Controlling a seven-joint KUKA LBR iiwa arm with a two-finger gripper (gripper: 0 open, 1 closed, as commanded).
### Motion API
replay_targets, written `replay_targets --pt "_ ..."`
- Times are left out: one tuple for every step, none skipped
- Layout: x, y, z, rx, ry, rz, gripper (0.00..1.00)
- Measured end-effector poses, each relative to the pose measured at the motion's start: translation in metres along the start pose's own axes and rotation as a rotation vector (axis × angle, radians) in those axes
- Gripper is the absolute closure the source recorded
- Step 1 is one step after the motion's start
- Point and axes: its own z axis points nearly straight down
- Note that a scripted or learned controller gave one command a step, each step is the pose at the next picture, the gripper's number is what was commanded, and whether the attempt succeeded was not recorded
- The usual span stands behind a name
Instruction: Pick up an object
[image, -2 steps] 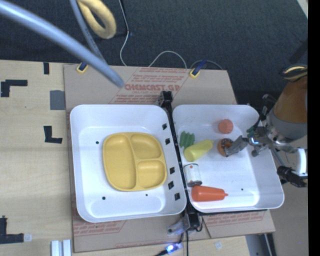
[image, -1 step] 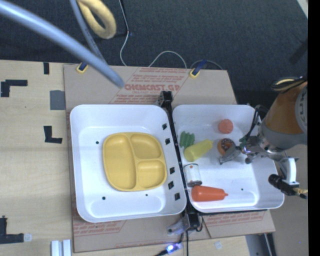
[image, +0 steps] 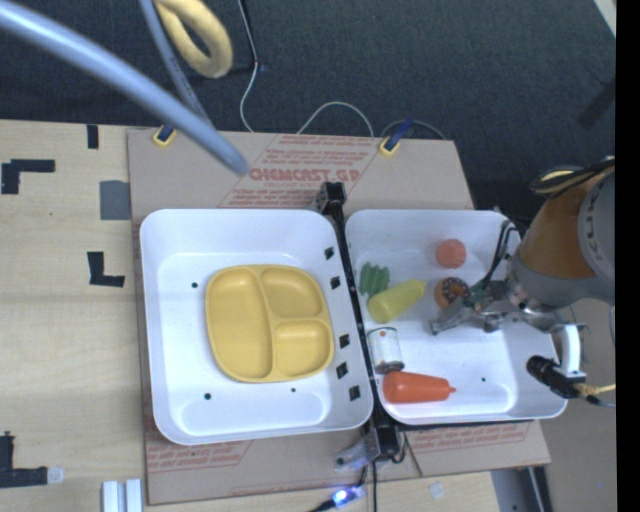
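My gripper (image: 445, 323) reaches in from the right, low over the middle of the right bin (image: 500, 400). Just above its tip lies a small round multicoloured object (image: 452, 291). A pink-red ball (image: 451, 252) sits farther back. A yellow-green oblong piece (image: 397, 298) and a green piece (image: 374, 276) lie near the bin's left wall. In front of them, a small white-and-silver can (image: 384, 349) lies beside an orange carrot (image: 418, 386). The gripper's tip looks apart from all of them, and I see nothing held in it.
The left bin (image: 170, 300) holds a yellow divided plate (image: 268, 322). A black divider (image: 345, 300) with clips runs between the bins. The arm's orange band (image: 560, 235) and a black cable part (image: 555, 372) hang over the right bin's right rim.
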Motion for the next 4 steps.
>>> replay_targets --pt "-0.001 0.001 -0.013 -0.004 -0.003 0.0 1.0" --pt "0.001 0.001 -0.055 -0.003 0.001 0.0 1.0" --pt "0.003 0.001 -0.097 -0.004 0.001 0.0 1.0" --pt "0.002 0.001 -0.161 -0.007 -0.001 -0.001 1.0"
